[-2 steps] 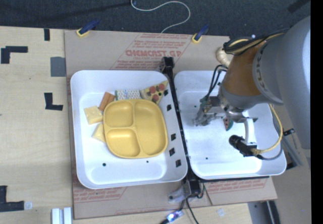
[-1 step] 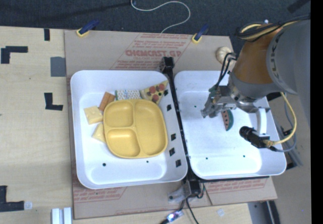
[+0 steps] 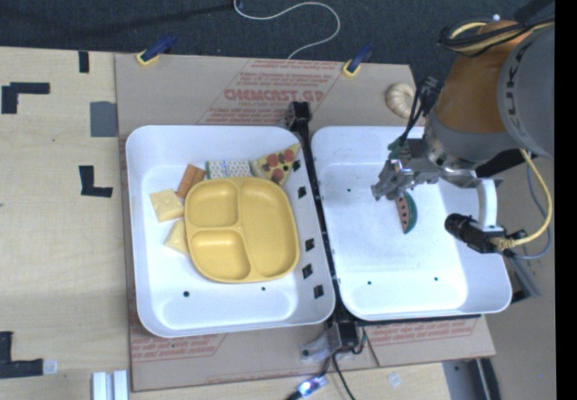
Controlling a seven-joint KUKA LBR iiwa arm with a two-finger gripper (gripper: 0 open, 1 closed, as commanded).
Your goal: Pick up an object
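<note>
Risk first: the pincer (image 3: 397, 184) hangs over the right bin (image 3: 361, 290), and the watermelon slice (image 3: 407, 212) lies right at its fingertips, on the near side of them. From this slanted view I cannot tell how far the fingers stand apart, nor whether the slice sits between them or merely below them, so I would not call it held. If the fingers close on the thin curved edge instead of across the body of the slice, it could well squirt out sideways or tip flat against the bin floor. A lift begun too soon would probably come away with nothing (the slice looks small and slippery-shaped). The bin's far wall and the divider between the bins are well apart from the slice, so a collision there seems unlikely.

The slice itself lies in the middle of the right bin, touching or just under the pincer tips, green rind toward the right. The left bin (image 3: 144, 209) holds a yellow divided plate (image 3: 242, 229) with a few toy food pieces tucked along its far and left sides, all far from the arm.
</note>
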